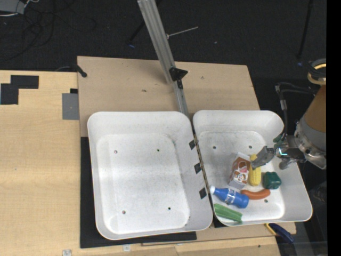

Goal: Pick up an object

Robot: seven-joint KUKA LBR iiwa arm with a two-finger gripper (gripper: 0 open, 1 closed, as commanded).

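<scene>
Several small objects lie clustered in the right bin (234, 124): a red-and-white packet (241, 170), a yellow piece (255, 176), a dark green block (272, 180), an orange-red carrot shape (256, 194), a blue bottle (230, 197) and a light green item (228, 213). My gripper (274, 159) hangs over the bin's right side, just above the yellow piece and the dark green block. Its fingers are spread open, with nothing between them. One fingertip (261, 156) is close to the top of the yellow piece.
The left bin (101, 127) lies beside the right one, with a divider with black clips (196, 159) between them. A slanted metal rail (160, 41) rises behind the bins. The arm's orange band (317, 113) is at the right edge.
</scene>
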